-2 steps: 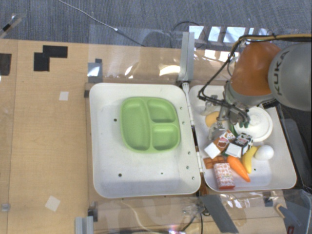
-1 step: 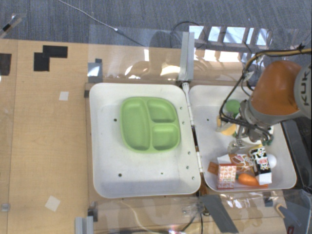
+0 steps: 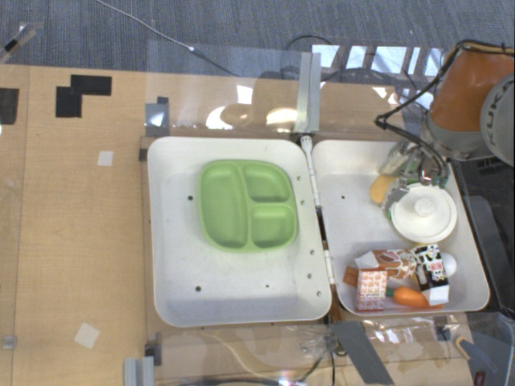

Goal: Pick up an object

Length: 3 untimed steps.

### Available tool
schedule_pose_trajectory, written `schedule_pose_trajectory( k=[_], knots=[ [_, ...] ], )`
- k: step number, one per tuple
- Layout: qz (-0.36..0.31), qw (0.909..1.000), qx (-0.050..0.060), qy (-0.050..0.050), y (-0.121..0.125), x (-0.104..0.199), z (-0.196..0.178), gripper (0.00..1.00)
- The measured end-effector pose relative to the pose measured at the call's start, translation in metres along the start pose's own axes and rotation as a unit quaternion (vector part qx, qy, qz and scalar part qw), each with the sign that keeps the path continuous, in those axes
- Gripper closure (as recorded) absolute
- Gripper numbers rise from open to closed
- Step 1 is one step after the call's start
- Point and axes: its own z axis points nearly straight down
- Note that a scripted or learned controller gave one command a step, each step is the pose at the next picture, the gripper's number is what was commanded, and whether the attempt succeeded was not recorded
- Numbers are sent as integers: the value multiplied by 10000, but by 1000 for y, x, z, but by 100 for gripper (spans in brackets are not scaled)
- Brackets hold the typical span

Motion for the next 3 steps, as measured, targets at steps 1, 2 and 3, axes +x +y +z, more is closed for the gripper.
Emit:
schedule_pose_trajectory(
  k=[1, 2, 3],
  knots=[
    [41, 9999, -21, -122, 75, 33, 1, 0],
    [547, 9984, -6, -144, 14, 116, -1, 0],
    [724, 9972, -12, -185, -13, 173, 0, 0]
  ],
)
